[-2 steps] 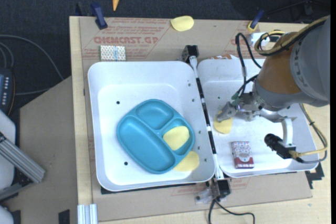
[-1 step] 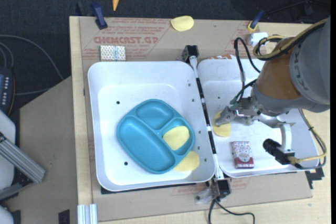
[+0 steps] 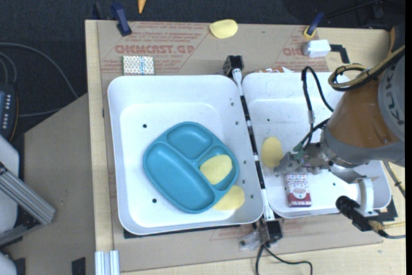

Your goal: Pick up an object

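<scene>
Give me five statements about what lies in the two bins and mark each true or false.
1. A blue divided plate lies in the left bin. True.
2. A yellow piece sits in one of the plate's compartments. True.
3. The small red and white packet lies in the left bin. False: it lies in the right bin.
4. The arm reaches over the left bin. False: it is over the right bin.
5. A yellow piece lies in the right bin near the divider between the bins. True.
</scene>
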Available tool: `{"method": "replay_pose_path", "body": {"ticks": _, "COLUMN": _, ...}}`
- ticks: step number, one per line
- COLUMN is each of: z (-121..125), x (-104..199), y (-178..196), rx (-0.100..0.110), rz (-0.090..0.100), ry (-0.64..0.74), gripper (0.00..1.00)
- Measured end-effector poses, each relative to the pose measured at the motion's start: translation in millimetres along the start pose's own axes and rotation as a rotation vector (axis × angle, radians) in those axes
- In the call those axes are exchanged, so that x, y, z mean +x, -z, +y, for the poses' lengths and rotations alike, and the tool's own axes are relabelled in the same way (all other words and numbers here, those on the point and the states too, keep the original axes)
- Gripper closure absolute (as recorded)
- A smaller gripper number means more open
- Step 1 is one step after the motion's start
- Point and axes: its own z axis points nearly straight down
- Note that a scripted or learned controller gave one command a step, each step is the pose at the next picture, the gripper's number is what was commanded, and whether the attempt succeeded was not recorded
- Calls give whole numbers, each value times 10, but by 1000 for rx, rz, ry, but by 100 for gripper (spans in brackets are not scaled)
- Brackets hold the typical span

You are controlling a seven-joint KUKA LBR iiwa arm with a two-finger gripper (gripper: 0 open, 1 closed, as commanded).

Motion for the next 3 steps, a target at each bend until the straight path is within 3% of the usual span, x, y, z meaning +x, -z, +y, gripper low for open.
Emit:
{"method": "replay_pose_path", "body": {"ticks": 1, "z": -1, "x": 27, "y": -218, "rx": 1, "rz": 1, "ry": 0, "gripper": 0}}
{"method": "replay_pose_path", "body": {"ticks": 2, "z": 2, "x": -166, "y": -216, "rx": -2, "rz": -1, "ry": 0, "gripper": 0}}
{"method": "replay_pose_path", "body": {"ticks": 3, "z": 4, "x": -2, "y": -216, "rx": -1, "rz": 0, "ry": 1, "gripper": 0}}
